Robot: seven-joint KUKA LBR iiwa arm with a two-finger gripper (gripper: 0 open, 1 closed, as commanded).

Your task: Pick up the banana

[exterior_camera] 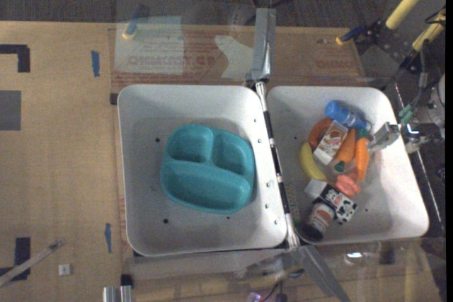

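My fingers point(388, 136) sit at the right bin's point(396, 212) 3 o'clock rim; can't tell their spread, nothing between them. Banana point(310, 163) lies left of the toy pile, at 9 o'clock from my fingers, apart.

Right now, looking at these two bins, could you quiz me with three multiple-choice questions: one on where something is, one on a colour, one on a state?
1. Where is the banana?
A. Right bin
B. Left bin
C. On the bench

2. What colour is the tray?
A. Red
B. Teal
C. Black

3. How does the banana lie?
A. Clamped in the gripper
B. On the tray
C. Loose in the pile, apart from the gripper

Answers:
1 A: it lies at the pile's left edge in the right bin.
2 B: the tray in the left bin is teal.
3 C: the gripper sits at the pile's far right.
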